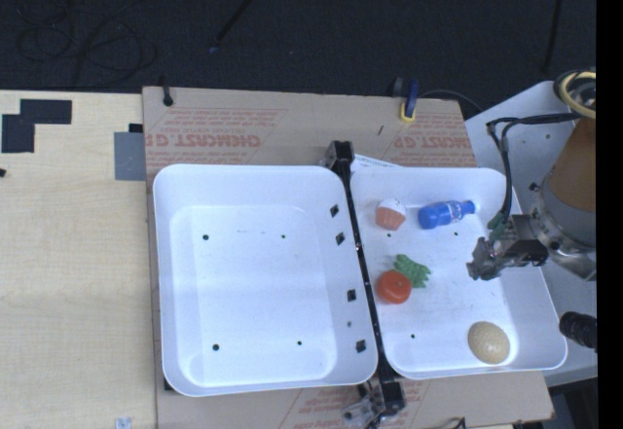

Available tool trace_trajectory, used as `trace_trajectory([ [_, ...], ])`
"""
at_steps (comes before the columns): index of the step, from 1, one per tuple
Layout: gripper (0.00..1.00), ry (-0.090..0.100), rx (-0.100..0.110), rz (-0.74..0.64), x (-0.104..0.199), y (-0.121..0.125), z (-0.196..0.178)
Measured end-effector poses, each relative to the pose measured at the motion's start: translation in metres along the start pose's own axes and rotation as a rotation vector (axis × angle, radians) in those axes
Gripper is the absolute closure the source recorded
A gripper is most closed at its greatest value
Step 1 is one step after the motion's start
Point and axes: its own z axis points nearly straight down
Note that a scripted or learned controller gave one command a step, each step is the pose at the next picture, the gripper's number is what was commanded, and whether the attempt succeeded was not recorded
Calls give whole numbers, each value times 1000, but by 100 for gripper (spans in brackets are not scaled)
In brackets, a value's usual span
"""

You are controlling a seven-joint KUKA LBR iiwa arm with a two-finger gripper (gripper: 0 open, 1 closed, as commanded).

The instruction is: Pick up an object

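White plastic is most of what I see: two shallow bins side by side on brown cardboard. I count four things to pick, all in the right bin; the left bin I leave aside. Going left to right: a red tomato with a green leafy piece touching its upper right, a small orange-and-white cup-like item near the bin's upper left, a blue bottle lying on its side just beside that, and a tan egg-shaped ball in the lower right corner.

From the right, my arm comes in with its orange band showing, wrist bent toward the bin. My gripper sits over the bin's right side, well apart from the tomato and above the ball. It reads as a dark cluster; I cannot tell how wide it stands, and I see nothing in it.

Red print on the cardboard is upside down and repeated twice; I can't read it reliably.
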Motion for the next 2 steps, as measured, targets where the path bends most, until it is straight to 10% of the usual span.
trace_trajectory([
  [1,100,-9,-19,1,-58,6,-131],
  [2,0,-2,-5,-3,-55,5,-124],
])
